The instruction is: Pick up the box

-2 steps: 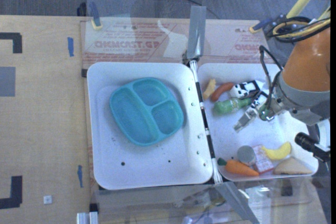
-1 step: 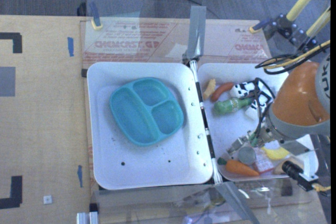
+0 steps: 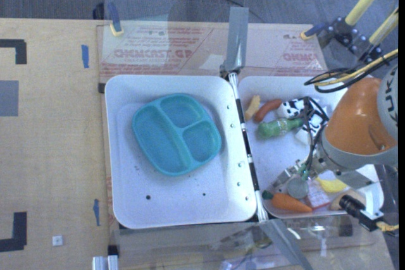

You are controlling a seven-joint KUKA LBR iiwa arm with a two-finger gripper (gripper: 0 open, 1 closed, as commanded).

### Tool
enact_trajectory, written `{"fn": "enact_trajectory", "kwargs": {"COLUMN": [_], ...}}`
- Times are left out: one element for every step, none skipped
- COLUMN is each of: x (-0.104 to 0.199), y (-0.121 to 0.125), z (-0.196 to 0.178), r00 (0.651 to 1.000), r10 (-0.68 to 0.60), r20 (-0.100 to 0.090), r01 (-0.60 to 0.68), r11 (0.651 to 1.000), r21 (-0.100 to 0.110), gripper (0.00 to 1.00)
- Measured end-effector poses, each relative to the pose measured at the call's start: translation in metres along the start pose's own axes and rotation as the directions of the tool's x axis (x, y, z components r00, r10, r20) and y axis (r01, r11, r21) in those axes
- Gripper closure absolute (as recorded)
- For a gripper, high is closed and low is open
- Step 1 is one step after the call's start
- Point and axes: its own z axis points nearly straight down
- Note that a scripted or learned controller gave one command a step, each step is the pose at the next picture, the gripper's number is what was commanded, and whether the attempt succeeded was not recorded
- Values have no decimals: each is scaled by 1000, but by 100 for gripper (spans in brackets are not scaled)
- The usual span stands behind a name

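Observation:
The box (image 3: pixel 320 198) looks like a small flat pink-and-white pack lying near the front of the right bin (image 3: pixel 278 155), partly under a yellow piece (image 3: pixel 331 184). My gripper (image 3: pixel 296 180) hangs low over the bin's front part, just left of the box and above an orange carrot (image 3: pixel 291 202). The orange band of the arm (image 3: pixel 357 126) covers the bin's right side. I see nothing clearly held.
The left bin (image 3: pixel 126 199) holds a teal divided plate (image 3: pixel 177 142). At the back of the right bin lie a sausage (image 3: pixel 268 110), a yellow piece (image 3: pixel 252 105), a green vegetable (image 3: pixel 276 128) and a black-and-white toy (image 3: pixel 292 109). Cables (image 3: pixel 316 114) hang nearby.

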Motion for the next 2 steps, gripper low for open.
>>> {"fn": "enact_trajectory", "kwargs": {"x": [-14,-93], "y": [-4,-42], "z": [0,-143], "r00": [993,1000], "r10": [-117,4], "r20": [-5,-7], "r01": [117,-4], "r11": [993,1000], "r21": [-5,5], "gripper": [0,0]}}
